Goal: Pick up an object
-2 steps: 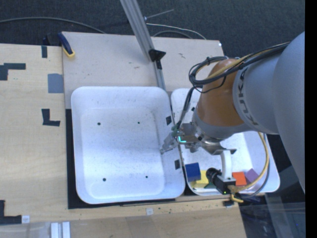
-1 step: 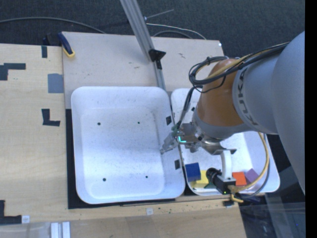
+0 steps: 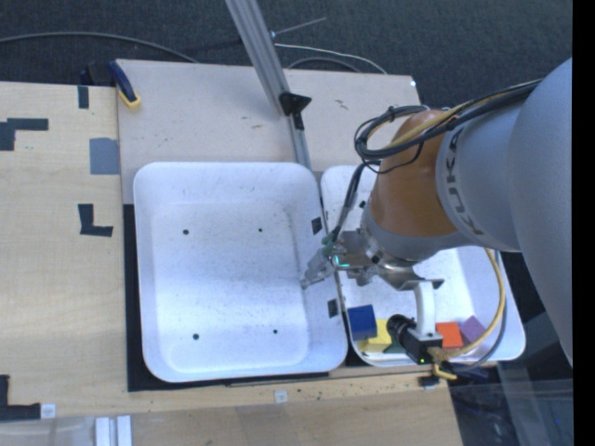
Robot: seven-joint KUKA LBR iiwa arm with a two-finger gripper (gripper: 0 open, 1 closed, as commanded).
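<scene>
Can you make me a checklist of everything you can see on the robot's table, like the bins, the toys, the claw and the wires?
Surface: wooden bench bearing two white bins; left bin, right bin partly under the arm.
Job's things: blue block, yellow block, orange block and purple block, all in the right bin.
Clutter: dark tape patches on the bench.
Gripper: gripper over the bins' shared edge; fingers too unclear to judge.
Cables: black cable looped on the wrist; yellow cable by the right bin.
Surroundings: metal pole, dark floor.

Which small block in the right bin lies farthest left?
The blue block, at the right bin's left wall; the orange and purple blocks sit further right.
</scene>
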